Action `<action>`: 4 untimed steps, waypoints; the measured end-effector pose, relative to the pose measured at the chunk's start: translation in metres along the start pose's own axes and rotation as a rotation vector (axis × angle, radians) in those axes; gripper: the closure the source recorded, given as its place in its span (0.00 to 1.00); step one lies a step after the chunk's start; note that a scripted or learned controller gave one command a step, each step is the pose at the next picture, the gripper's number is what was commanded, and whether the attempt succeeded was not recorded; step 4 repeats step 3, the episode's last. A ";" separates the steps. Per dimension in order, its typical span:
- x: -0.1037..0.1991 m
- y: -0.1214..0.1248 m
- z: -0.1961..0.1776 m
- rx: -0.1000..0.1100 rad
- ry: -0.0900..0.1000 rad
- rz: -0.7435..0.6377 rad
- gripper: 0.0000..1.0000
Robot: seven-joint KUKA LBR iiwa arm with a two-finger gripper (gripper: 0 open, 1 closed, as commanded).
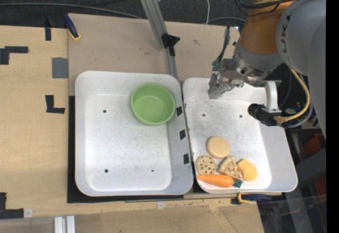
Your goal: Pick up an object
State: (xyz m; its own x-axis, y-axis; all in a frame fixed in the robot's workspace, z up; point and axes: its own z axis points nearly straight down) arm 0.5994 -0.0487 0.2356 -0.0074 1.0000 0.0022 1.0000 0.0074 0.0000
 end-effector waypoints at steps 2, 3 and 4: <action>0.091 0.034 0.016 0.001 -0.001 0.002 1.00; 0.139 0.044 0.004 0.000 0.000 0.001 1.00; 0.139 0.044 0.004 0.000 0.000 0.001 1.00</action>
